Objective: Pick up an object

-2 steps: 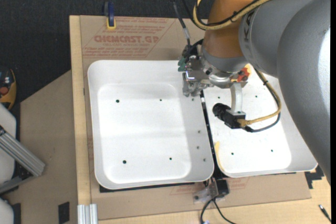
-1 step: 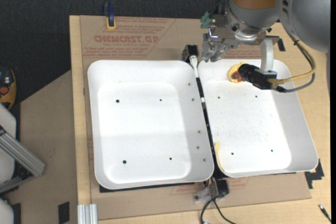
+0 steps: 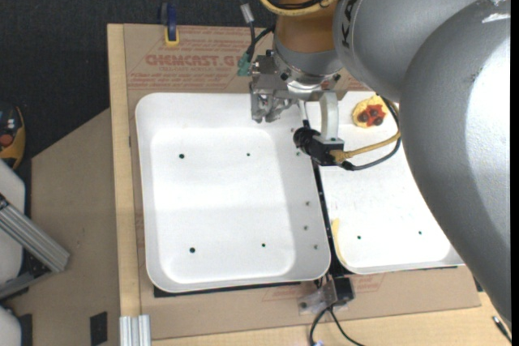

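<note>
A small yellow and red object (image 3: 369, 111) lies at the far end of the right bin (image 3: 389, 254), partly hidden behind the arm. My gripper (image 3: 268, 116) hangs below the orange band, over the far rim of the left bin (image 3: 150, 174), near that bin's far right corner. It is well to the left of the yellow and red object and apart from it. I see nothing held in it. A tiny yellow scrap (image 3: 334, 229) sits at the right bin's left edge.
Both bins rest on a brown board (image 3: 195, 61) with red lettering. A blue clamp (image 3: 169, 23) grips its far edge. A black and yellow cable (image 3: 332, 150) loops down from the wrist over the gap between the bins. A metal rail (image 3: 32, 237) lies at the left.
</note>
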Controlling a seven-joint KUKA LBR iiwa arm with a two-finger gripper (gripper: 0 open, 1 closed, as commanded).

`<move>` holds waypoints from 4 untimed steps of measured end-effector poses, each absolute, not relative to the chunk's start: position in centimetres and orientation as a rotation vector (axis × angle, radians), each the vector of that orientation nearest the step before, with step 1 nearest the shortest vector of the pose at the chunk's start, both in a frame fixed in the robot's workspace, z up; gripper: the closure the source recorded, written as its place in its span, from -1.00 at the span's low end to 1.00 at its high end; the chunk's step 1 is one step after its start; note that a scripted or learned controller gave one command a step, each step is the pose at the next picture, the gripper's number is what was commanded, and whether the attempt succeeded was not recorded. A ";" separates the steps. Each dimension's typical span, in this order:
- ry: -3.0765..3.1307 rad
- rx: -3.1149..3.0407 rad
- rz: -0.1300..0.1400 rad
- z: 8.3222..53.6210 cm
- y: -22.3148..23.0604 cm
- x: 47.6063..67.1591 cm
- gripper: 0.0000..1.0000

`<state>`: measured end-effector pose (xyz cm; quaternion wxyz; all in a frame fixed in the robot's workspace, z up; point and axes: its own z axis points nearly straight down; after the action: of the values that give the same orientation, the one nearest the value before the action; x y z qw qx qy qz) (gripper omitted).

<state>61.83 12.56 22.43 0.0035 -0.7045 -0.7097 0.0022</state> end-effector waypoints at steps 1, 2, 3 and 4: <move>-2.230 -2.208 -0.004 19.1 22.6 62.8 1.00; -2.215 -2.220 0.013 16.1 20.6 56.6 1.00; -2.222 -2.230 -0.015 26.8 16.8 55.9 1.00; -2.224 -2.211 0.006 23.4 22.8 53.8 1.00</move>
<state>53.82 22.83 23.38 0.0027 -0.7049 -0.7093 0.0021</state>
